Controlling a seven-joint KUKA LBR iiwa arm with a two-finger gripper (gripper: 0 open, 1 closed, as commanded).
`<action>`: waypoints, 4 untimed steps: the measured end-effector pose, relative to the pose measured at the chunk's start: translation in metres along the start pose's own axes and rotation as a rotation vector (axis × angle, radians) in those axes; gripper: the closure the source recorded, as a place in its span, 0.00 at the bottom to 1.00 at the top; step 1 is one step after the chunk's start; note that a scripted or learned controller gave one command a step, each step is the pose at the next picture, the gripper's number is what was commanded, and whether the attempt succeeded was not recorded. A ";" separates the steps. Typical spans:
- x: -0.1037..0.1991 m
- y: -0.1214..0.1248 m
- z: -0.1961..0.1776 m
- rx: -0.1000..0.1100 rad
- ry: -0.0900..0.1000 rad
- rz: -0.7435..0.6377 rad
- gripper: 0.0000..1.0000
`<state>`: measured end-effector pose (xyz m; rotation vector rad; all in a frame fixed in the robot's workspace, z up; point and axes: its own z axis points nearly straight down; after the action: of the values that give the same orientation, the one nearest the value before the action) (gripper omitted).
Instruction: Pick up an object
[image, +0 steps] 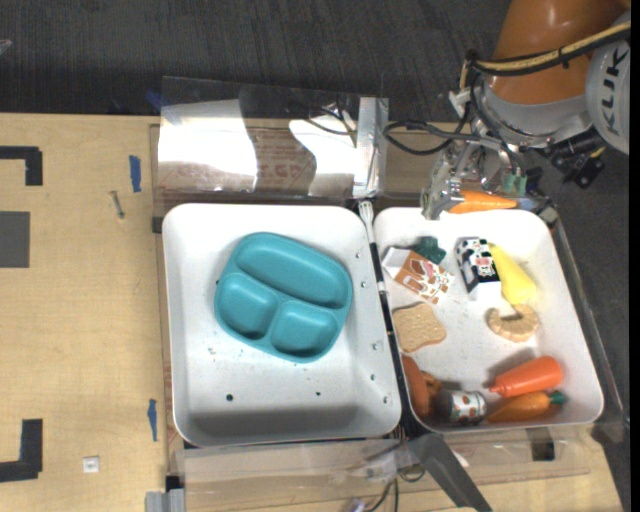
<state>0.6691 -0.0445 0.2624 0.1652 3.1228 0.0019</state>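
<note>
Arm (545, 50): grey and orange, it comes in from the far right and hangs above the far edge of the right bin.
Gripper (462, 195): it is over the far rim of the right bin; the jaws are clamped on a small orange carrot.
Small orange carrot (483, 202): it lies almost level between the fingers, above the far rim, with its thin end to the right.
Right bin (578, 300): white and shallow, with many small things inside.
Far part of right bin: a black and white carton (476, 262), a yellow banana (515, 278) just to its right, a printed packet (421, 277) to its left.
Middle of right bin: a slice of toast (419, 326) and a tan round piece (513, 322).
Near part of right bin: two carrots (527, 376) and a small bottle (464, 405).
Left bin (190, 300): white, it holds a teal divided tray (285, 294).
</note>
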 end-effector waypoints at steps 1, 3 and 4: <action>0.026 0.036 0.069 0.000 0.016 -0.045 1.00; 0.097 0.009 -0.014 0.001 0.008 0.084 1.00; 0.166 -0.009 0.024 0.001 0.012 -0.029 1.00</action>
<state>0.5031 -0.0361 0.2361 0.1200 3.1367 0.0007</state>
